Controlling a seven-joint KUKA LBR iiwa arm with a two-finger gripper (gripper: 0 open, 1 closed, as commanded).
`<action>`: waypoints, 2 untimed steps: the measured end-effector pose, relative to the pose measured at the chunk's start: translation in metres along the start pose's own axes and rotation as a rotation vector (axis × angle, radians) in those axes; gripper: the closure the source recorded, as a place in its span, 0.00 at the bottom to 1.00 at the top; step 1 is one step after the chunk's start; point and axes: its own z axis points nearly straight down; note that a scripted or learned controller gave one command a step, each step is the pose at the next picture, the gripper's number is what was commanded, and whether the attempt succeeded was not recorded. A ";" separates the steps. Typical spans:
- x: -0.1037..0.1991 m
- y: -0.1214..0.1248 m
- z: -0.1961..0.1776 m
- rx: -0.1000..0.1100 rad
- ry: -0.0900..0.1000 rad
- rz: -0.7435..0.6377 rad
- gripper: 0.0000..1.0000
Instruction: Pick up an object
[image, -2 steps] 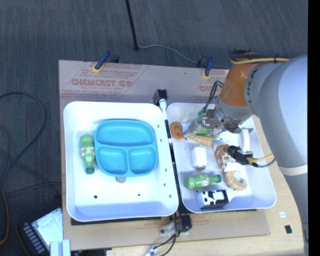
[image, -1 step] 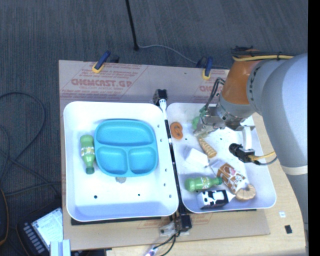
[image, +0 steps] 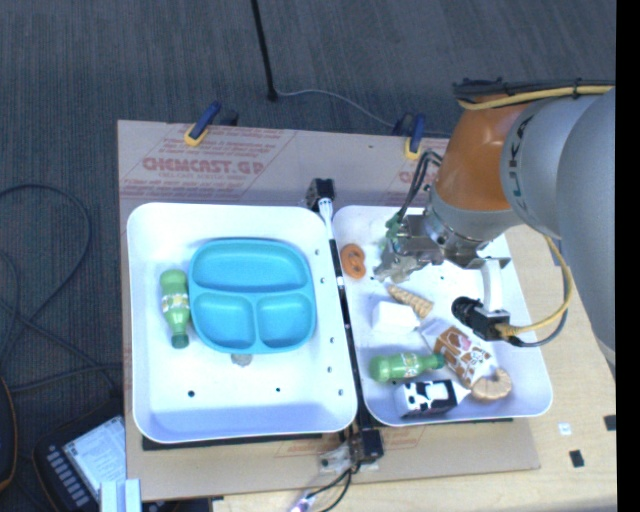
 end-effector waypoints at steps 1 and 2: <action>-0.062 0.057 -0.023 0.002 -0.002 0.003 1.00; -0.044 0.086 -0.027 0.002 -0.001 0.002 1.00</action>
